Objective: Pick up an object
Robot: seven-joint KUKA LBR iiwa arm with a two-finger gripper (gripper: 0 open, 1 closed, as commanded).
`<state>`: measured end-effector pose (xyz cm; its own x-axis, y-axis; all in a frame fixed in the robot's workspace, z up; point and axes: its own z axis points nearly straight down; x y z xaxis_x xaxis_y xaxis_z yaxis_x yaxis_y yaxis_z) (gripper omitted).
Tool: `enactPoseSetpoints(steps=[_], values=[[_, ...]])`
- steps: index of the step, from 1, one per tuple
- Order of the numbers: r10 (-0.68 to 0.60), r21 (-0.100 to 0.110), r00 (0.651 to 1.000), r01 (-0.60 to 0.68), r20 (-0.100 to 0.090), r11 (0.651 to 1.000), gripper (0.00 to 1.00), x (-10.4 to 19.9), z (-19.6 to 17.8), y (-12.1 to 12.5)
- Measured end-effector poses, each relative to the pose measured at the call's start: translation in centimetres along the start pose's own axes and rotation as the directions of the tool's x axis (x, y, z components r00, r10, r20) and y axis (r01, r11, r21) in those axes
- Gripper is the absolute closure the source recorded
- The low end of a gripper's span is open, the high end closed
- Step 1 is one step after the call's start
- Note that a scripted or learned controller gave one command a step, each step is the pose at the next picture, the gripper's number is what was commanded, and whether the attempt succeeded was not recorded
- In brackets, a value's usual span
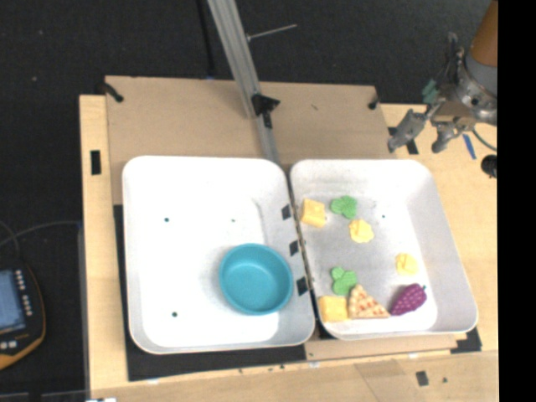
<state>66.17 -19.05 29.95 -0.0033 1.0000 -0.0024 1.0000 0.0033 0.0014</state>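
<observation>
My gripper (423, 135) hangs at the upper right, above the bench just behind the far rim of the right bin (435, 193). Its two fingers stand apart, open, with nothing between them. In that bin lie small toy foods: a yellow cheese piece (313, 213), a green piece (343, 206), a pale yellow piece (361, 231), a small yellow piece (406, 264), a second green piece (342, 280), a pizza slice (365, 302), a yellow block (332, 309) and purple grapes (408, 298). A blue bowl (251, 279) sits in the left bin (167, 191).
A grey metal post (239, 57) slants from the top of the view down to the gap between the bins. A handheld controller (15, 304) lies off the bench at the far left. Brown board borders the bins at the back.
</observation>
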Motion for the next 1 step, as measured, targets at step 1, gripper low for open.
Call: enactPoseSetpoints(steps=[1], values=[[0.0,0.001,1.0,0.0,0.001,1.0,0.0,-0.04,-0.01,-0.02]])
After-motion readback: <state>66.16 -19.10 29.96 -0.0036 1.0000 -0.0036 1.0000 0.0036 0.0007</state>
